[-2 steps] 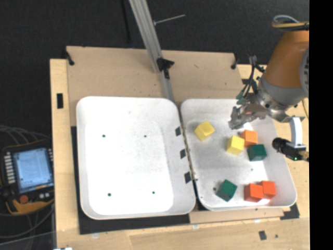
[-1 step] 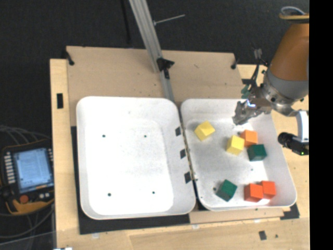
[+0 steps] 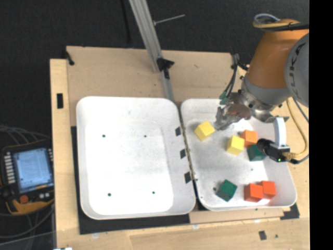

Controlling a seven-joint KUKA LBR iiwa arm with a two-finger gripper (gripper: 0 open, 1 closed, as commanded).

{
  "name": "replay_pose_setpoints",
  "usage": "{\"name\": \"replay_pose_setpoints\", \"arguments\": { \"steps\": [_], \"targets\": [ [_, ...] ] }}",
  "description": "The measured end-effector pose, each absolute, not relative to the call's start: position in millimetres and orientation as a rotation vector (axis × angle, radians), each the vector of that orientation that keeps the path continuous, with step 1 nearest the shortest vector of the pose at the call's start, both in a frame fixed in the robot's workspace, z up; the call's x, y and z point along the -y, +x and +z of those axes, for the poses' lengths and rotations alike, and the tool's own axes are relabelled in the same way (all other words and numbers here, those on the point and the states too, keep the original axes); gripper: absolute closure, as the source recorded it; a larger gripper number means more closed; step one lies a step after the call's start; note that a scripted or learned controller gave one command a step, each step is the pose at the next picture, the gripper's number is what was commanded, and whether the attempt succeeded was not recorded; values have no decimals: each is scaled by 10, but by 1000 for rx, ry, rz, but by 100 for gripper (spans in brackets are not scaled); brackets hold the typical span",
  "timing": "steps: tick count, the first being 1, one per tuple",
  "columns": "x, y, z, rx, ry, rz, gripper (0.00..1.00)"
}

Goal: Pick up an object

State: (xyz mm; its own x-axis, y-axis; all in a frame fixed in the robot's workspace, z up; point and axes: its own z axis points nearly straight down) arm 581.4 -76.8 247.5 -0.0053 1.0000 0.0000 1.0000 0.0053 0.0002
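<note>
Several small blocks lie in the right bin [image 3: 208, 202]. A yellow block [image 3: 204, 130] sits near the bin's upper left, a second yellow block [image 3: 235, 145] lies mid-bin beside an orange block [image 3: 250, 137] and a dark green block [image 3: 255, 153]. Another green block [image 3: 226, 190] rests near the front, and two orange blocks [image 3: 259, 190] sit at the front right. My gripper [image 3: 223, 120] hangs low over the bin, just right of the first yellow block and above the second one. I see nothing held in it.
The left bin [image 3: 83, 139] lies beside the right one, split from it by a ridge with black clips [image 3: 184, 152]. A slanted metal post [image 3: 148, 33] rises behind the bins. A handheld pendant [image 3: 28, 171] sits off the bench at left.
</note>
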Motion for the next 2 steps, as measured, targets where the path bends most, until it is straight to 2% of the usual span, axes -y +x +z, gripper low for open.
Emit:
{"name": "replay_pose_setpoints", "arguments": {
  "steps": [2],
  "targets": [
    [-214, 5648, 2581, -2231, 2214, 2, 100]
  ]
}}
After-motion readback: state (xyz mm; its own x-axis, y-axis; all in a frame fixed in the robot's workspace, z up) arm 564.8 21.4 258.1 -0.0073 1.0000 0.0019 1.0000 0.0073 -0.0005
